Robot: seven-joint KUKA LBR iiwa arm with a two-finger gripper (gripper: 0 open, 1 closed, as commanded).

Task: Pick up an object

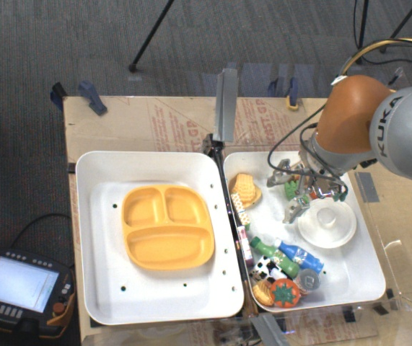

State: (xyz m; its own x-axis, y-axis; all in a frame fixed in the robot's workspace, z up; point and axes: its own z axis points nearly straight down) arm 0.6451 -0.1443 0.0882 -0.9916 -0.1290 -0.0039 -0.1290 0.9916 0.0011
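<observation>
I see the arm (379,121) reaching in from the right of the frame, its orange band over the upper part of the right bin (368,276). The end effector (303,193) hangs low over that bin's upper middle, just left of a white bowl (327,225). Its metal fingers (294,211) look spread apart, and something small and green (292,188) sits among them; I cannot tell whether it is gripped or merely lying beneath.

Objects in the right bin, candidates for the pick:
- a tan waffle-like piece (244,189) at the upper left, close to the dividing wall
- a narrow printed packet (240,215) lying along the left wall
- a green bottle (265,248) and a blue bottle (299,255), both on their sides, lower centre
- a black-and-white toy (266,268) touching the green bottle
- an orange-red round item with a green top (286,293) in the lower left corner, beside a small tan piece (265,292)
- a grey disc (309,280) just right of the round item

The lower-left items are packed tight against one another. The bowl stands immediately right of the end effector and crowds that side.

The left bin (97,193) holds a yellow divided tray (168,227), centred. Both bins rest on the counter (148,125), its top covered in printed cardboard. A handheld pendant (22,287) lies on the floor at the lower left of the frame.
</observation>
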